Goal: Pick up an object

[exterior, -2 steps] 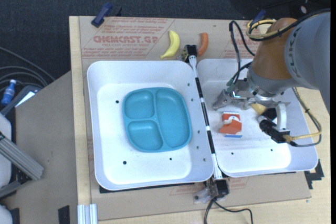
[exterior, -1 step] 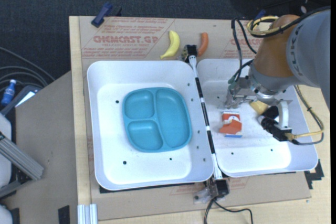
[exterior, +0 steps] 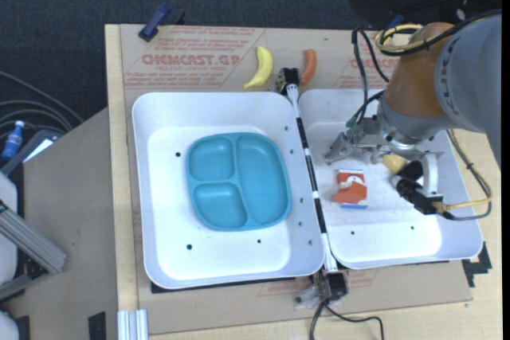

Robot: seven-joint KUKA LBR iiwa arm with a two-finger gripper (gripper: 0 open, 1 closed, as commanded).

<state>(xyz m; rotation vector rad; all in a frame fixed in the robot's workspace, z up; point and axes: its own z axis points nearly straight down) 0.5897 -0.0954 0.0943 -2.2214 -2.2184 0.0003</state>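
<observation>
While my claw (exterior: 344, 146) hangs low in the right bin (exterior: 446, 247), I cannot tell how it stands. Nothing is picked up yet; the red and white box (exterior: 351, 188) lies just below.

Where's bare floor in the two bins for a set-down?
Left bin: a bare ring of floor all around the blue divided plate, widest along its left wall and front. Right bin: bare front strip below the red-and-white carton. Crowded: the right bin's back half, under the gripper and wrist.
</observation>
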